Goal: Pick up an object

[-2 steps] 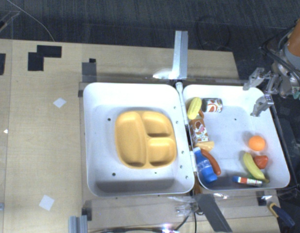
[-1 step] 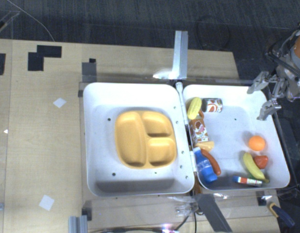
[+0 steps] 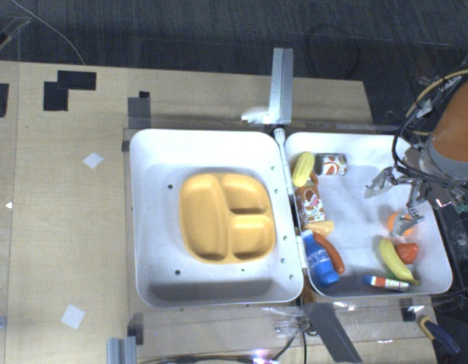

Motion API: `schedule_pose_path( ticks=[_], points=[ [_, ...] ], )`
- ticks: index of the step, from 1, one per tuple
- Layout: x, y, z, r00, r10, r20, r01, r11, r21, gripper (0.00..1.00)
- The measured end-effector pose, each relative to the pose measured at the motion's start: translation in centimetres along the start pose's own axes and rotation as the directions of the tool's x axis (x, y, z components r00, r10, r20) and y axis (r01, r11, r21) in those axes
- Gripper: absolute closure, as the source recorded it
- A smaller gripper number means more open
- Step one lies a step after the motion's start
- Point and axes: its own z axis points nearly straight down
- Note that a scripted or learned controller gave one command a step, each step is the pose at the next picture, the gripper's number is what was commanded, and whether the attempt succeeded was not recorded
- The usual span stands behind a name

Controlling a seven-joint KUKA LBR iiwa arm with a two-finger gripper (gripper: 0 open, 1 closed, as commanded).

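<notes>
— Where do the jaws stand?

— The gripper (image 3: 400, 196) hangs over the right bin (image 3: 355, 203), fingers spread wide apart, with nothing between them. One metal finger (image 3: 379, 182) reaches left, the other points down at a small orange piece (image 3: 394, 221) and a red tomato-like object (image 3: 406, 252) just below it.

— And the floor of that bin?

— Smooth white plastic, bare in the middle. A yellow banana (image 3: 394, 258) lies beside the red piece near the right wall, and a marker (image 3: 385, 282) lies along the front edge. Down the left wall: a corn cob (image 3: 302, 168), a small can (image 3: 332, 164), a printed packet (image 3: 310, 202), a blue bottle (image 3: 319, 260) and a sausage (image 3: 331, 253) touching it.

— The other side?

— The left bin (image 3: 154, 203) holds a glossy yellow divided tray (image 3: 226, 217), rounded at the corners, with white floor all round it. The bench (image 3: 59, 226) is pale wood, with dark carpet beyond.
</notes>
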Motion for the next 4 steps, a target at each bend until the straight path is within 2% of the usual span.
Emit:
schedule_pose_path(
  ticks=[1, 2, 3, 4],
  points=[
    [-4.0, -1.6, -10.6, 0.957, -0.290, 0.008, 0.290, 0.957, 0.010, 0.00],
    [-5.4, 0.5, -13.2, 0.941, -0.339, 0.007, 0.339, 0.941, 0.008, 0.00],
    [-1.7, -0.7, -15.7, 0.573, -0.819, 0.001, 0.819, 0.573, 0.007, 0.00],
    [8.1, 3.1, -3.7, 0.616, -0.787, 0.002, 0.787, 0.616, -0.007, 0.00]
  ],
)
